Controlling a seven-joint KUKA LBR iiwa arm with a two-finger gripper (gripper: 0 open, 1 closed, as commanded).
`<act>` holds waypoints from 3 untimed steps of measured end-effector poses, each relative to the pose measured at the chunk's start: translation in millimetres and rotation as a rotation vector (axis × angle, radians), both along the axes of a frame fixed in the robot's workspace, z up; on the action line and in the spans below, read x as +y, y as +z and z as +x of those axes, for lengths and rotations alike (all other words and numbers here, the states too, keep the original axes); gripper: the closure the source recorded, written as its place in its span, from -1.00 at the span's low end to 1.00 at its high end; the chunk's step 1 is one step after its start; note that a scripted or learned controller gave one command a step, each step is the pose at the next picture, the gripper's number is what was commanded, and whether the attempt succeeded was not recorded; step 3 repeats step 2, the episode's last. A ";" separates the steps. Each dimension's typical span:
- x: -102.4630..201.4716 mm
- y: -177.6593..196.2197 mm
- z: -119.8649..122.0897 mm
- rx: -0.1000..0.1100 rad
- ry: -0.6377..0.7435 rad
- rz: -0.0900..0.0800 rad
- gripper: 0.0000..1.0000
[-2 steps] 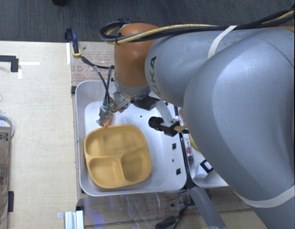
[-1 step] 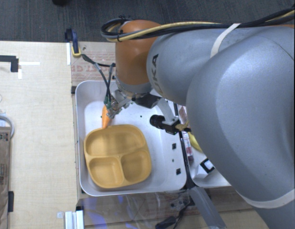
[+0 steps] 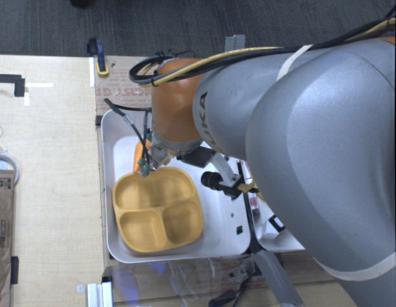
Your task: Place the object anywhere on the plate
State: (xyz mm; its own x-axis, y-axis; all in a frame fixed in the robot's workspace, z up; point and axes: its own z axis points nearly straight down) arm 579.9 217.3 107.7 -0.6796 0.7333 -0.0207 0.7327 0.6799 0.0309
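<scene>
A yellow plate [image 3: 158,210] with three compartments lies in the left white bin [image 3: 110,171], toward its near end. An orange object [image 3: 139,152] peeks out just beyond the plate's far rim, mostly hidden by the arm. My gripper [image 3: 146,165] hangs over the plate's far-left edge, right next to that orange object. The arm's orange band and wrist cover the gripper from above.
The big grey arm [image 3: 300,139] spans the right half of the view and hides the right bin. Cables [image 3: 130,123] loop near the bin's far edge. A wooden benchtop [image 3: 44,171] lies to the left, with a brown packet [image 3: 0,229] at its edge.
</scene>
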 end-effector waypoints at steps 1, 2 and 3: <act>1.7 -15.5 -11.4 0.035 0.006 -0.008 -1.00; -6.7 -9.9 -7.4 0.024 -0.003 -0.017 1.00; -6.7 -9.9 -7.4 0.024 -0.003 -0.017 1.00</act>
